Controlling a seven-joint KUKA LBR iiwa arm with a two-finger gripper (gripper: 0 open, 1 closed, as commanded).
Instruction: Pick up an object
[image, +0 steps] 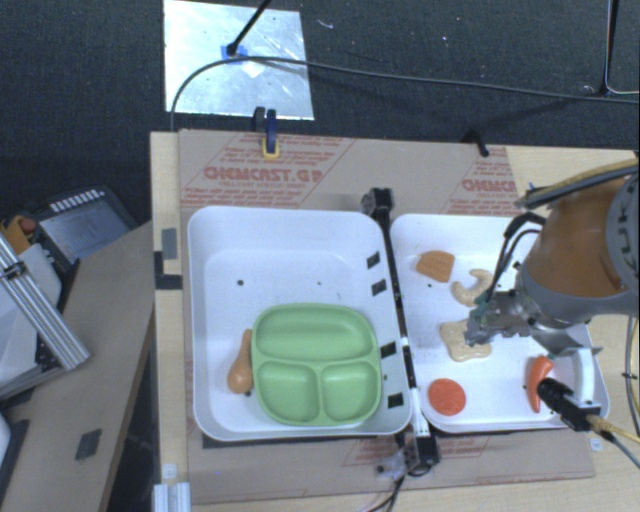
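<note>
Bench (330, 160) w/ two bins (215, 300)

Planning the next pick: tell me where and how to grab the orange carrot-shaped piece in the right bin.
Grip the carrot across its narrow middle, coming straight down. It lies flat and runs nearly lengthwise up the view, so the fingers should close from its left and right sides. The arm's parts crowd its right side.

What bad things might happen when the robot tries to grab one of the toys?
The gripper sits low among crowded pieces in the right bin: a flat beige piece and a curly beige piece. It might pinch two together or nudge one aside. The flat piece lies level, so the fingers may slide off it. The arm could also bump the orange carrot nearby.
</note>
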